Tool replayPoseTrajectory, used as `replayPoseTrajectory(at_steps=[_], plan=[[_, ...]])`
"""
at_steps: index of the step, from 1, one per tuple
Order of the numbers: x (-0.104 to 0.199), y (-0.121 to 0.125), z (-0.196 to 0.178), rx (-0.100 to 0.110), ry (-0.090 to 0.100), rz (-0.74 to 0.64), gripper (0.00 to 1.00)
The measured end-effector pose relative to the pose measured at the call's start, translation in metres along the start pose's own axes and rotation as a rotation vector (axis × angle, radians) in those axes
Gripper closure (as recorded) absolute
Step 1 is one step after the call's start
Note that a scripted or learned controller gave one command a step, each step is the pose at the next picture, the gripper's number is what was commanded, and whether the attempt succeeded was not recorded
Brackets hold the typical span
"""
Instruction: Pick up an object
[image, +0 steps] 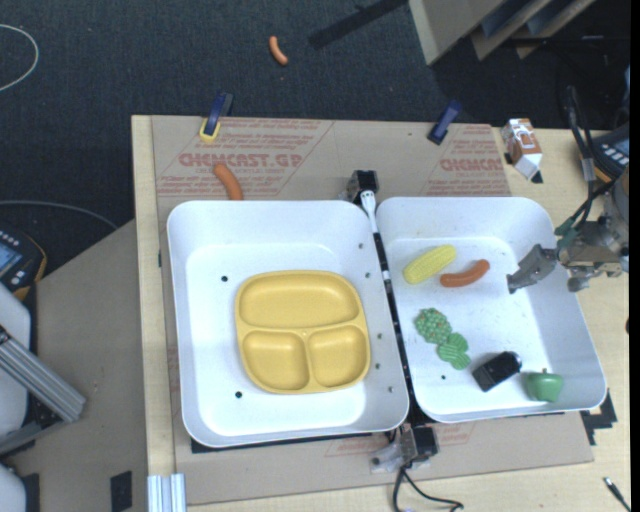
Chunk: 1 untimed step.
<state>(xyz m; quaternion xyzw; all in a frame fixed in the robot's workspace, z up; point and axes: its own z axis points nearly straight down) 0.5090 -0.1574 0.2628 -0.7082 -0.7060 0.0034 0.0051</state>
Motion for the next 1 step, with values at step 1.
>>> replayPoseTrajectory(at_steps=[1], plan=[[0.0003,0.0022,-0.0062,-0.013,-0.003,-0.003,0.00]])
